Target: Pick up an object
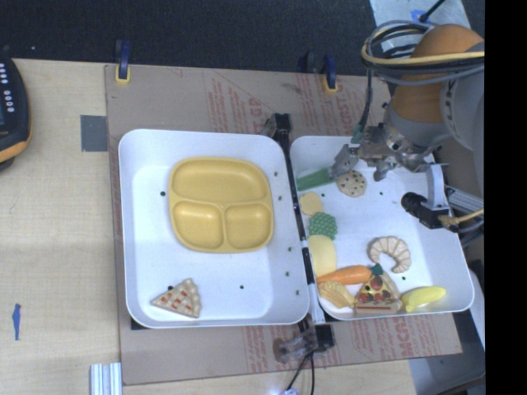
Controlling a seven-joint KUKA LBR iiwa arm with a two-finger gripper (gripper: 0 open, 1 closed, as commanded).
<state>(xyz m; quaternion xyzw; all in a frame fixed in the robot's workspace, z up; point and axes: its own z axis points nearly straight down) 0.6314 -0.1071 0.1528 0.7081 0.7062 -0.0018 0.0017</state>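
Note:
My gripper (362, 169) hangs over the far part of the right bin (449, 245), its two fingers standing apart. A round brown chocolate-chip cookie (352, 184) lies on the bin floor just below and slightly left of the fingertips; nothing sits between them. Toy foods crowd the same bin: a green strip (313, 178), a pale yellow disc (311, 203), a green bumpy piece (323, 225), a yellow cob (323, 255), a carrot (354, 275), a croissant (390, 253), a pizza slice (376, 291) and a lemon-yellow piece (422, 298).
The left bin (136, 229) holds a yellow divided plate (221, 202) and a second pizza slice (179, 298) at its near left corner. A black clamp (282, 126) sits on the rim between the bins. A dark handset (12, 109) lies at the far left.

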